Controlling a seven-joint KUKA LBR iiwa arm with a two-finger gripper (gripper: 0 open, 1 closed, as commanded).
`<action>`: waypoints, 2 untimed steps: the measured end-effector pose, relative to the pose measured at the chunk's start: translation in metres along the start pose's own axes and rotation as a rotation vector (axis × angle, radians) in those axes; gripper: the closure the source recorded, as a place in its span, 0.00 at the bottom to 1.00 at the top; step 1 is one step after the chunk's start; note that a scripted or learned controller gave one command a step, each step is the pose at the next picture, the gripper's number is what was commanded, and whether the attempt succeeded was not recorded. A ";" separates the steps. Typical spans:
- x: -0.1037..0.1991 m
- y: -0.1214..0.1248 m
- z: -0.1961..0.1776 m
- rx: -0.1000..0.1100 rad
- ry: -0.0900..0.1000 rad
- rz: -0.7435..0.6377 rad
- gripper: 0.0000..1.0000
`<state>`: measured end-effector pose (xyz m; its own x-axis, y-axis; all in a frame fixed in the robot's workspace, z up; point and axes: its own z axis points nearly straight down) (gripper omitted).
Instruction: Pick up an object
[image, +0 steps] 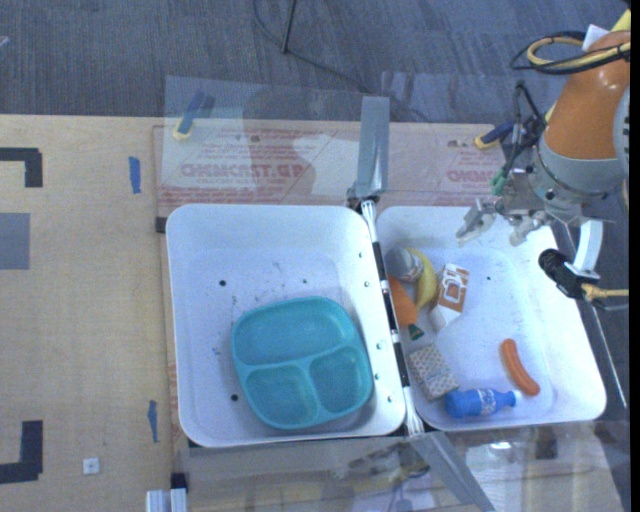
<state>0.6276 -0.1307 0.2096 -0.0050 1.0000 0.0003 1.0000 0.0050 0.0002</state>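
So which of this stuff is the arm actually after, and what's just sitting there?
Could be picked: banana, blue bottle, sausage, orange-and-white carton, near the gripper.

Just lying about: teal divided plate in the left bin, blue tape.

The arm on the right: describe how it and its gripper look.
The arm has a broad orange band over grey metal. Yellow and black cables loop across its top, and thinner wires run down its side. The gripper is small, pale grey metal with two thin fingers.
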 end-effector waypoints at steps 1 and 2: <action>0.005 -0.032 0.113 -0.005 -0.001 -0.092 0.00; 0.000 -0.031 0.102 -0.010 -0.002 -0.082 1.00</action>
<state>0.5965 -0.1305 0.1080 -0.0873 0.9962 -0.0020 0.9961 0.0873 0.0104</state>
